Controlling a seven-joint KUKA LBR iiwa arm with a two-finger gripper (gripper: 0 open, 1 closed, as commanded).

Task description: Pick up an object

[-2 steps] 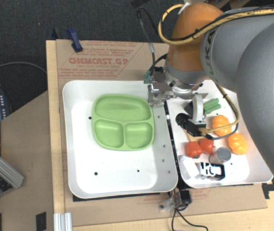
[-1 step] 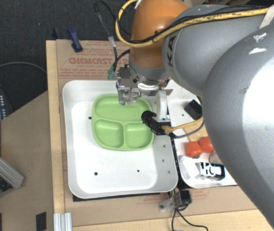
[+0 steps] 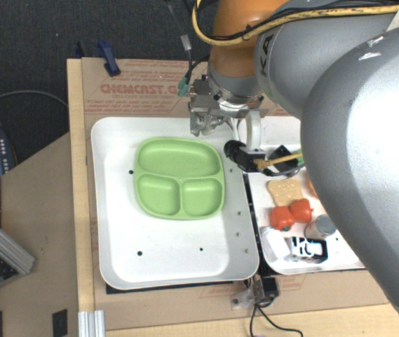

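Green 3-section plate point(image 3: 179, 177) in left bin point(image 3: 108, 209); pincer point(image 3: 205, 123) state unclear; board point(image 3: 143, 83) lettered "CHEMCAST".

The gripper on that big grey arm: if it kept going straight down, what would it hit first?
Probably the far rim of the left bin, just beyond the green divided plate. The gripper hangs right above that edge, though depth is hard to judge from this slanted view.

Green plate point(image 3: 179, 177) in left bin point(image 3: 115, 209); hand point(image 3: 217, 121) above.
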